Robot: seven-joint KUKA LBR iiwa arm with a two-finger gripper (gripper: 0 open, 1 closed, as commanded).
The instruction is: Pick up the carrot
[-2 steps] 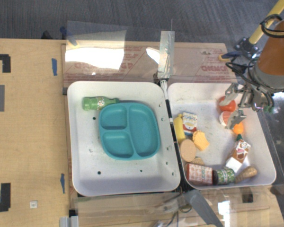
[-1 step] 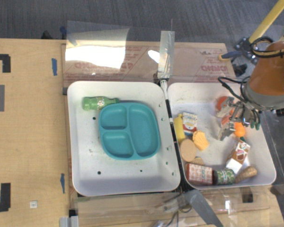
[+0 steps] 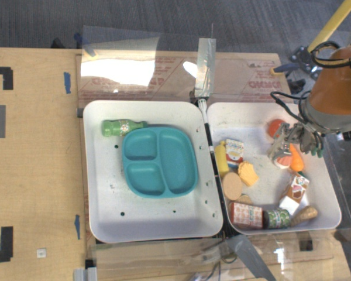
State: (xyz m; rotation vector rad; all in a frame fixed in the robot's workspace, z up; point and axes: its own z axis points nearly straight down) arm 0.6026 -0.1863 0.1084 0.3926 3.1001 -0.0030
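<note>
Two shallow white bins (image 3: 99, 174) sit on the tabletop.
Metal fingers (image 3: 289, 148) touch the small orange carrot (image 3: 296, 158); grip unclear.

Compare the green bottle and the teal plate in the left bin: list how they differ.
The green bottle is small and slim; the teal plate is much larger and broad. The bottle lies on its side near the bin's far edge; the plate sits flat in the middle. The bottle is green with a pale label; the plate is plain teal, split into three compartments. Both rest in the left bin, with the bottle's end at the plate's far rim.
</note>
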